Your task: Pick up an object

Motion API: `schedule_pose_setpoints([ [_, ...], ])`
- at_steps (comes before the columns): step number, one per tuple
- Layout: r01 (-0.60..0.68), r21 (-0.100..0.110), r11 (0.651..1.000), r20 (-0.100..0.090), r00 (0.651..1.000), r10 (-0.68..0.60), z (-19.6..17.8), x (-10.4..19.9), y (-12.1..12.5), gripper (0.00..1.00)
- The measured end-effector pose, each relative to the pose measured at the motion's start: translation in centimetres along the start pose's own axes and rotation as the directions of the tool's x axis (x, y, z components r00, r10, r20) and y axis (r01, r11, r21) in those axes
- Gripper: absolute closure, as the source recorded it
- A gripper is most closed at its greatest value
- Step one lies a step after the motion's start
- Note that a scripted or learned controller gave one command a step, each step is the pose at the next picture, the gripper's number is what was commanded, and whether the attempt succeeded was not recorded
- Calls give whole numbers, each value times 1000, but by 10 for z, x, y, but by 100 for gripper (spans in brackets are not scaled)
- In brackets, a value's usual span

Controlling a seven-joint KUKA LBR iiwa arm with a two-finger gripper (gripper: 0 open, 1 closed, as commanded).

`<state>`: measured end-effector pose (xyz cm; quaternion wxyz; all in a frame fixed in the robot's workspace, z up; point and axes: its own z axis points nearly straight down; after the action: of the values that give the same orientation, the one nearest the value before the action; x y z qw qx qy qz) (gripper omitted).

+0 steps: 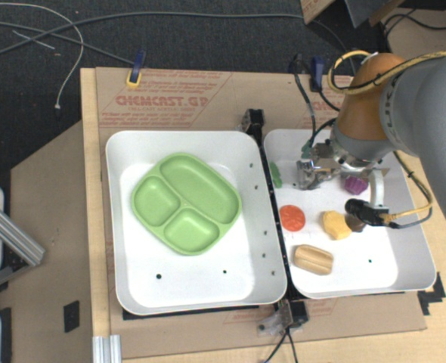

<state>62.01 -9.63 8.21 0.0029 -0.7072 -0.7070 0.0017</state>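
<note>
the arm reaches in from the right and hangs low over the right bin, its gripper near that bin's far left part, close to the divider between the two bins. this looks like the approach or descent step of a pick: nothing can be seen between the fingers, and whether they stand open or closed cannot be told from this angle, since the wrist covers them

the things to choose from all lie in the right bin. a purple object sits just beside the wrist, partly hidden under it. a yellow object lies nearer the middle, a red round object to its left, and a tan loaf-shaped object toward the near edge. a small green object rests against the bin's left wall, just beside the gripper

the next move probably calls for settling on one target and coming straight down over it; the green piece is nearest, but it hugs the wall, so a finger could catch the rim there. the red and tan objects stand apart from each other with bare floor around them, giving easier room

the left bin holds a green divided plate and is well apart from the gripper. a black cable fitting dangles near the yellow object and could brush it
</note>
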Motion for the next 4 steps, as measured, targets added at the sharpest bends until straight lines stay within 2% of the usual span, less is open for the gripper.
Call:
schedule_pose_setpoints([
  [1, -1, -6, 1000, 0, 1000, 1, -14, 0, 2, 100],
  [2, -1, -12, 1000, 3, 1000, 1, -77, -6, 1, 100],
  [4, 1, -13, 1000, 2, 1000, -1, -167, -6, 13, 100],
])
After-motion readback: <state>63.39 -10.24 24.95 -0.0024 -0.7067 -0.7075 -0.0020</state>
